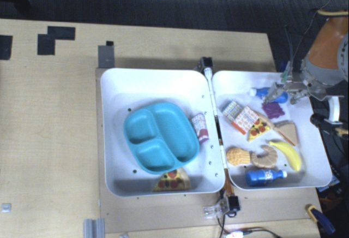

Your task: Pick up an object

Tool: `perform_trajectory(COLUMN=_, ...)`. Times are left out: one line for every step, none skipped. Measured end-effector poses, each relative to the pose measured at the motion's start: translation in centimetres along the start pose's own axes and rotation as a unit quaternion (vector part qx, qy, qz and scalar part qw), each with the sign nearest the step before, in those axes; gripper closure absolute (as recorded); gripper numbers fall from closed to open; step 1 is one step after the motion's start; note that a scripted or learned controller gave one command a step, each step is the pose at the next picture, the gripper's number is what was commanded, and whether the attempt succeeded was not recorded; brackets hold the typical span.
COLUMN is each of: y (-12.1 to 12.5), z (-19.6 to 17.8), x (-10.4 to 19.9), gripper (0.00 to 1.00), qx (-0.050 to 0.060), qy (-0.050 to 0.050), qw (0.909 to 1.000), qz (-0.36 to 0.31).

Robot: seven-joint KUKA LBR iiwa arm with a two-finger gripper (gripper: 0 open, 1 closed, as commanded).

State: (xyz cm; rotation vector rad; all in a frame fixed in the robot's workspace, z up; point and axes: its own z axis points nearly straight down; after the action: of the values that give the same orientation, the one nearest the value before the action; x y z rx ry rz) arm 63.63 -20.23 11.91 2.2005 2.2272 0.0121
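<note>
Camera view is showing the gripper (287, 88) hanging over the far end of the right bin (322, 174), and I cannot tell how it is set or whether it is carrying anything. A purple toy (272, 109) is lying just below it, a blue bottle (263, 91) just beside it, a banana (288, 153) farther toward the near edge. Nothing is looking lifted, so the pick is still waiting to be done.
</note>
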Motion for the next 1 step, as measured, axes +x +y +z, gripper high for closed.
perform_trajectory(y=0.18, z=-1.17, x=0.05, gripper=1.0, qx=-0.002, qy=0.0, qw=1.0, qz=-0.001)
